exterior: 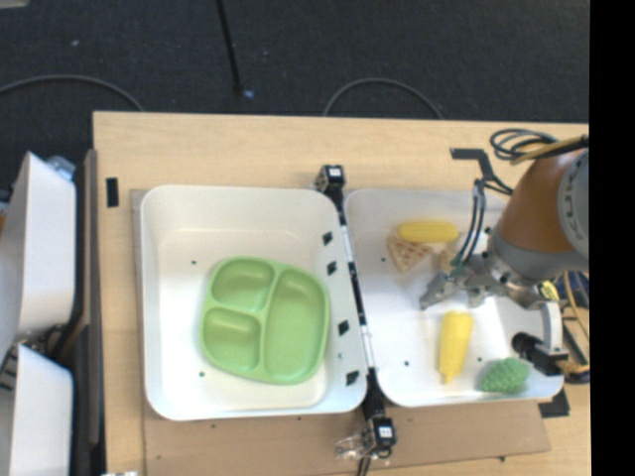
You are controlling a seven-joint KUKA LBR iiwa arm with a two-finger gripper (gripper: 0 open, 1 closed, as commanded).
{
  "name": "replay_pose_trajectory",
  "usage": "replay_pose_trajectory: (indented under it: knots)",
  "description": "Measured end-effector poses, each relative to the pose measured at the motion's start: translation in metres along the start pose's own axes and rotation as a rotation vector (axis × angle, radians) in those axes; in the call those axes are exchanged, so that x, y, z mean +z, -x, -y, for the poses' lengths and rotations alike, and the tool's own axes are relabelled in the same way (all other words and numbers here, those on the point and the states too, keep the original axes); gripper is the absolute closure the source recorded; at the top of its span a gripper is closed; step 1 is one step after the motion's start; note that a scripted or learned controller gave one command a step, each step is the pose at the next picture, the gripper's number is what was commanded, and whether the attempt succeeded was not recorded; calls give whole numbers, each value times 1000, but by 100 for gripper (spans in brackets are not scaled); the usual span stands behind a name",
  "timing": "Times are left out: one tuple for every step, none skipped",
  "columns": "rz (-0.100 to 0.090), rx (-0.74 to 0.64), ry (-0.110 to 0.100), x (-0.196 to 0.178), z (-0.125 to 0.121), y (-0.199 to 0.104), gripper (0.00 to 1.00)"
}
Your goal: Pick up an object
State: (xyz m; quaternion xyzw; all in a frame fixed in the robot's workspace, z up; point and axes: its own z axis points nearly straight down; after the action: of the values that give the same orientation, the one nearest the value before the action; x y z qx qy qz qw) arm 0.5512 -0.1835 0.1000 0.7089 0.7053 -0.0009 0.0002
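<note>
gripper over right bin, fingers spread open, holding nothing | yellow corn cob lies just below it, green broccoli near | risk: fingers close above the cob and miss, or push it away

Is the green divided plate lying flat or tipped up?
Flat. The green divided plate lies face up on the left bin's floor, all three compartments showing.

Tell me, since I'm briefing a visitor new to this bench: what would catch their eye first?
Probably the lime-green divided plate, lying alone in the left bin. Next, the grey-and-orange arm reaching over the right bin, its pincer poised above a yellow corn cob, with a green broccoli-like piece nearby.
</note>
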Motion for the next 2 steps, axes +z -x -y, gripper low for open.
replay_pose_trajectory:
  knots:
    - [0, 4, 5, -12, -1, 1, 100]
    - [1, -1, 7, -66, -2, 12, 100]
